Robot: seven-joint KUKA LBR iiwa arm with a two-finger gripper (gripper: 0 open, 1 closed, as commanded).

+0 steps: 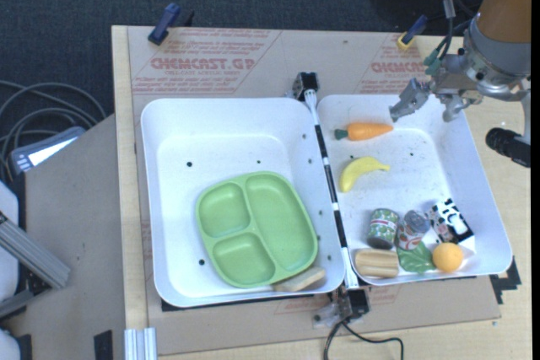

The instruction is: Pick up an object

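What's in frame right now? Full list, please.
bins: 2, white, side by side on the bench
divided plate: 1, green, left bin
bread piece: 1, tan, left bin, at the plate's near edge
carrot: 1, orange, right bin, far end
banana: 1, yellow, right bin, middle
cans: 2, near end of right bin
bread roll: 1, tan, right bin, near corner
orange ball: 1, right bin, near end
cow toy: 1, black and white, right bin
clips: 2, blue, bench far edge
claw: 1, grey, above the carrot, holding nothing
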